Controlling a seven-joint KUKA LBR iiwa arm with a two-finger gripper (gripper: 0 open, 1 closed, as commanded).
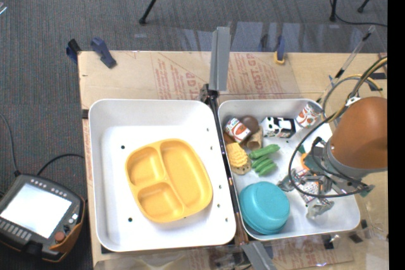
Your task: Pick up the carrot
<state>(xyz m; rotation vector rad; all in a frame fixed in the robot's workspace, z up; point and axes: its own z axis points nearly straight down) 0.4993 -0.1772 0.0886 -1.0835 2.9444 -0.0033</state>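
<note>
Left bin [107, 136]: holds a yellow divided plate [168, 179].
Right bin [347, 219]: toys crowded inside.
Arm [361, 136]: over the right bin's right side.
Teal bowl [264, 207]: near front corner, left of the gripper.
Gripper [314, 194]: low in the bin; finger spread cannot be told.
Carrot [303, 171]: a small orange bit shows just under the wrist, touching the gripper's upper left side.

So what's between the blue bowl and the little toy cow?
Two green pea pods lie between the bowl and the cow, seen in the overhead camera view.
</note>
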